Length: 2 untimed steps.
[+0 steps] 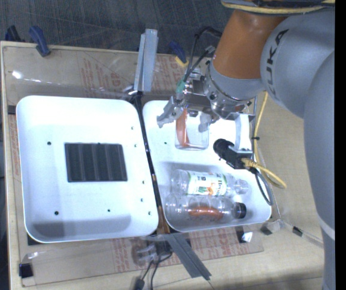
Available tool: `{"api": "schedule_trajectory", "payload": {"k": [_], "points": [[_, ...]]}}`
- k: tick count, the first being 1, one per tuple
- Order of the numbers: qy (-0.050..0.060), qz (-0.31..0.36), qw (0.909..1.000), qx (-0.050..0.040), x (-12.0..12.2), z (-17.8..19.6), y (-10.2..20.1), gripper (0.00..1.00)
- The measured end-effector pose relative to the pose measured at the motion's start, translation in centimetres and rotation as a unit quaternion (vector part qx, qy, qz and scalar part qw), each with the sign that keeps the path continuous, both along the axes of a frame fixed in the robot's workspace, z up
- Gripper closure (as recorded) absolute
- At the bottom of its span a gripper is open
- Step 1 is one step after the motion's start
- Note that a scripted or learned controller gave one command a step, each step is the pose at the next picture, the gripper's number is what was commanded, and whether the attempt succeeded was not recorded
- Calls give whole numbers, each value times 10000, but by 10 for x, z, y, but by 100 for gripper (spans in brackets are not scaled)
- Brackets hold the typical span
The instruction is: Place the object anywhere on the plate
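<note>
A clear plastic object with an orange-red edge [190, 133] sits in the upper part of the right white bin [160, 162]. My gripper [185, 119] hangs right over it, open. One finger [165, 116] stands just left of the object and the other is at its right edge, so the object lies between and below them. I cannot tell whether either finger touches it. The plate, a dark ribbed rectangle [95, 162], lies flat in the middle of the left white bin [40, 119], well to the left of the gripper.
Two clear bottles lie in the lower half of the right bin, one with a green and orange label [208, 183] and one with a dark cap [201, 209]. A black part with a yellow cable [228, 151] juts out beside the gripper. A raised divider [147, 162] separates the bins.
</note>
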State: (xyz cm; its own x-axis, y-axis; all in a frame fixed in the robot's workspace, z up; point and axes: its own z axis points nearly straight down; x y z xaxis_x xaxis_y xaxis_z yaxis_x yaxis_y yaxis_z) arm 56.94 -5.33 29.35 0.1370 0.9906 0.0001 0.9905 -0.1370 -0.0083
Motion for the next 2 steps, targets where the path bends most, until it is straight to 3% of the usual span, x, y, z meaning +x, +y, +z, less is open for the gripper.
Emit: {"api": "schedule_trajectory", "payload": {"k": [1,2], "points": [[-3,-602,9982,-15,-23,-29,54,100],[-4,-605,9982,-16,-23,-29,54,0]]}}
